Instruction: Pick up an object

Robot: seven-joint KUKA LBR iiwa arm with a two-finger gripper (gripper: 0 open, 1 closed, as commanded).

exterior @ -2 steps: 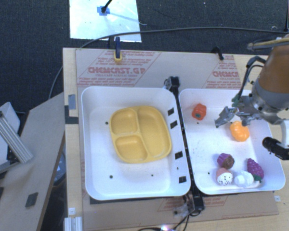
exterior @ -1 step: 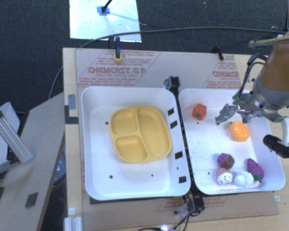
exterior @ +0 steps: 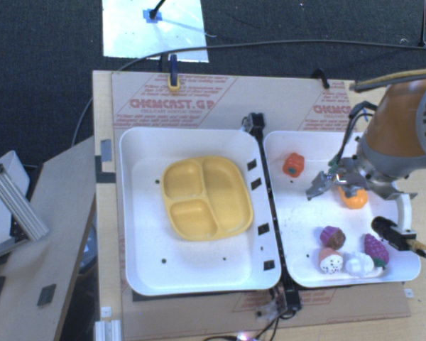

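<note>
My gripper (exterior: 321, 186) hangs over the middle of the right bin (exterior: 298, 265), reaching in from the right under the orange-banded wrist. Right beside it, partly covered by the wrist, lies an orange toy fruit (exterior: 353, 199). A small red-orange toy with a green top (exterior: 293, 164) sits apart at the bin's far left. Along the near edge lie a purple-brown toy (exterior: 332, 236), a white spotted toy (exterior: 331, 263), a white piece (exterior: 358, 263) and a purple grape bunch (exterior: 376, 249). I see nothing held in the gripper.
The left bin (exterior: 145, 261) holds a yellow divided plate (exterior: 206, 197). A ridge with black clips (exterior: 263, 204) separates the two bins. A black fitting on the arm (exterior: 390, 233) hangs over the right bin's near right corner.
</note>
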